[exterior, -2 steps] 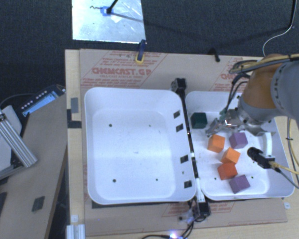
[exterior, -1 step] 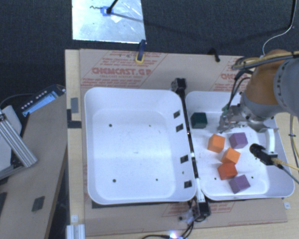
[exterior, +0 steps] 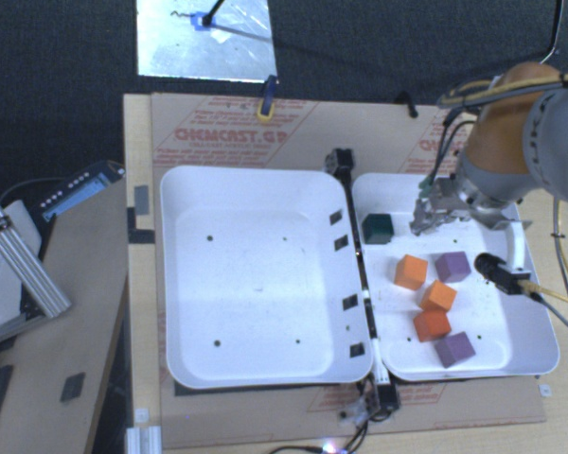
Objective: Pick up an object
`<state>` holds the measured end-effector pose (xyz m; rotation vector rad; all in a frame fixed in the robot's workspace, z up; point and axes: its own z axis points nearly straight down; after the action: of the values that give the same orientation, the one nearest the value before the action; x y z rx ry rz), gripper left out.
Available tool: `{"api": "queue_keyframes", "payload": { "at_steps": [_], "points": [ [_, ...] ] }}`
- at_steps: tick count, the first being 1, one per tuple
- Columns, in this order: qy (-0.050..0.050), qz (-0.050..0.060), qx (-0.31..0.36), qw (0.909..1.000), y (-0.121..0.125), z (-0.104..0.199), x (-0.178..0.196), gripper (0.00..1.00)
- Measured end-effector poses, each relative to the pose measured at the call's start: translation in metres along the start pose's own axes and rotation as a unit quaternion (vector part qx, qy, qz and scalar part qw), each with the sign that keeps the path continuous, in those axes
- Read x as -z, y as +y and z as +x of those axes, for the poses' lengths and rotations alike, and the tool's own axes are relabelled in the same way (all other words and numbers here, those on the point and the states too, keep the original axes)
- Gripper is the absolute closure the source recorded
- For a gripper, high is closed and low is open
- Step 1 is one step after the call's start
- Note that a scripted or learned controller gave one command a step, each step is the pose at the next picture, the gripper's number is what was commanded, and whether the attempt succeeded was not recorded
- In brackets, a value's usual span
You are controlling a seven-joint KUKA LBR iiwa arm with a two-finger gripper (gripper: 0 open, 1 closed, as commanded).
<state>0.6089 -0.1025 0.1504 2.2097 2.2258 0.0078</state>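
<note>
Six blocks lie in the right bin (exterior: 535,353), and I see my gripper (exterior: 428,218) hanging over that bin's far part, just right of the green block (exterior: 378,227). From this slanted view I cannot tell how its fingers stand, and I see nothing between them, so I will not claim a hold. The grey arm (exterior: 549,140) with its orange band (exterior: 506,130) comes in from the right, above the bin's far right corner.

Taking the green block as my landmark: it sits near the bin's far left wall, apart from the rest. Nearer to me and to its right lies an orange block (exterior: 410,271), with a purple block (exterior: 452,267) just beside that one on the right. Nearer still sit a second orange block (exterior: 441,296) and a red-orange block (exterior: 432,325), touching or nearly so. A second purple block (exterior: 454,348) lies nearest to me, just beside the red-orange one. A black part (exterior: 497,272) with a cable juts over the bin right of the first purple block.

Left of the green block, past the divider, is the left bin (exterior: 256,272).

The gripper is near the green block, at its right side; whether it touches it, I cannot tell.
</note>
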Motion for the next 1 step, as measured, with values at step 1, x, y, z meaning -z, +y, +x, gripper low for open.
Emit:
{"api": "queue_keyframes", "payload": {
  "at_steps": [1],
  "points": [
    [0.0, 0.005, -0.005, 1.0, 0.0032, -0.0552, -0.0697, 1.0]
  ]
}}
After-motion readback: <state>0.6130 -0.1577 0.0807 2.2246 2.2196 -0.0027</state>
